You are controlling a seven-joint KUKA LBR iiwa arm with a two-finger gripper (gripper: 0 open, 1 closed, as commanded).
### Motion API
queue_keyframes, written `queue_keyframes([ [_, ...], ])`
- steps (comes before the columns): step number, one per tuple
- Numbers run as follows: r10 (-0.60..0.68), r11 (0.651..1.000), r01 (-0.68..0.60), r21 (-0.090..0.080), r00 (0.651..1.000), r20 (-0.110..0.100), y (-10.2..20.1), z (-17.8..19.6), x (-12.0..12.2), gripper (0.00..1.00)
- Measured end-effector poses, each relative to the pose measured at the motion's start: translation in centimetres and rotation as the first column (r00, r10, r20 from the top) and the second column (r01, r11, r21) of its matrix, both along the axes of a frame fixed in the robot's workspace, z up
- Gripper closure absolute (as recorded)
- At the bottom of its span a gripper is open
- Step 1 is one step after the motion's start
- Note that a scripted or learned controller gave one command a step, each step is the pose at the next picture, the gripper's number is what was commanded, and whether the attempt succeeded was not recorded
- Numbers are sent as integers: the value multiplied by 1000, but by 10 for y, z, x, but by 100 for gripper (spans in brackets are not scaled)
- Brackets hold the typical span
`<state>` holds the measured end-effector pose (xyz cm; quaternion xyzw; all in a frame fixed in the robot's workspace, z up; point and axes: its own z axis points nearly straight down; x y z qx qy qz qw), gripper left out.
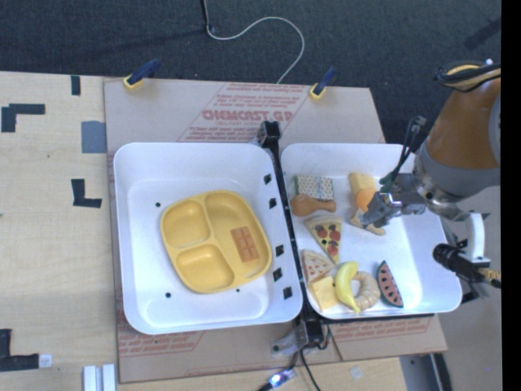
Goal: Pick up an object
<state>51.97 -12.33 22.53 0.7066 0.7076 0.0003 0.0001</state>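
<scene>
Where the arm [456, 149] reaches in from the right, the gripper [377, 213] sits low over the right bin [423, 293], at the bin's upper middle. The gripper is small and dark in this view, so how far it is open cannot be told, nor whether anything is between its tips. It is directly over or touching a small pale item [374, 228]. An orange-yellow piece [363, 189] lies just beside the gripper, toward the far wall.

Other toy food items lie in the right bin:
- a patterned square block [315, 187] near the divider;
- a drumstick [311, 206] just below it;
- a pizza slice [327, 236] near the centre;
- a sandwich wedge [316, 262] and a cheese block [323, 293];
- a banana [348, 284] against a pale ring [367, 290];
- a watermelon slice [390, 283] toward the near right corner.

The left bin [138, 169] holds a yellow compartment tray [213, 239], with a small brown piece [243, 243] in its right compartment.
</scene>
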Motion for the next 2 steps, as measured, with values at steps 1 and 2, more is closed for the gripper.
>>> queue_keyframes([
  [1, 6, 1000, -6, 1, 1000, -2, 51, -10, 27, 100],
  [2, 5, 1000, -5, 1, 1000, -1, 86, -6, 55, 100],
])
